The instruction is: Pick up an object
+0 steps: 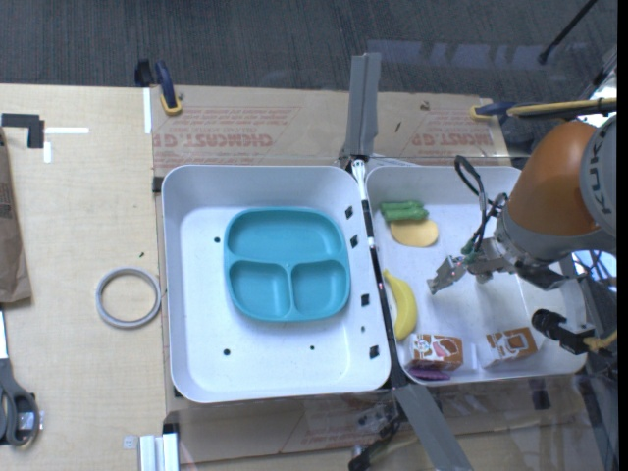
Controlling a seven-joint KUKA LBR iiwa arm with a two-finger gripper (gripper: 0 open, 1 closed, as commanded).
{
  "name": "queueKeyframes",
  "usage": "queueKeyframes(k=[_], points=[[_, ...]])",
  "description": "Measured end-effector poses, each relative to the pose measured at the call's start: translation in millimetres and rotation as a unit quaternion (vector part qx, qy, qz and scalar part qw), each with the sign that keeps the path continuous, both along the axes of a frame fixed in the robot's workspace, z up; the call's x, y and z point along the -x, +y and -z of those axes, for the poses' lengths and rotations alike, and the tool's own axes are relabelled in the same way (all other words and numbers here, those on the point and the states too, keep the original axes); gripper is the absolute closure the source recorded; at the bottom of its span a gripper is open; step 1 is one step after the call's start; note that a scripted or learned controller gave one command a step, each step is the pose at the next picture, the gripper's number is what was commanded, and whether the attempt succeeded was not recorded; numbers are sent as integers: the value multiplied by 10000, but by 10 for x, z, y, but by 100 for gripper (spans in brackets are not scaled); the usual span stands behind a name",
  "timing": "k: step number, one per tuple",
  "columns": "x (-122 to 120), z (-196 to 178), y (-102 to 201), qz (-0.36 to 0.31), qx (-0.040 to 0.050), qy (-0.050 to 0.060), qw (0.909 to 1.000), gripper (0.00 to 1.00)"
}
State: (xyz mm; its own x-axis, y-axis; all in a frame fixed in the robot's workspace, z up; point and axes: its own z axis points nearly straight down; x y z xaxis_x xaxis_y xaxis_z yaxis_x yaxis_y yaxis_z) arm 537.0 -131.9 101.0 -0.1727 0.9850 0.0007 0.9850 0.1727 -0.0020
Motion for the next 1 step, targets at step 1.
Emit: queueKeyframes(k=[1], points=[[201,112,-477,-1077,-9,6,9942,0]])
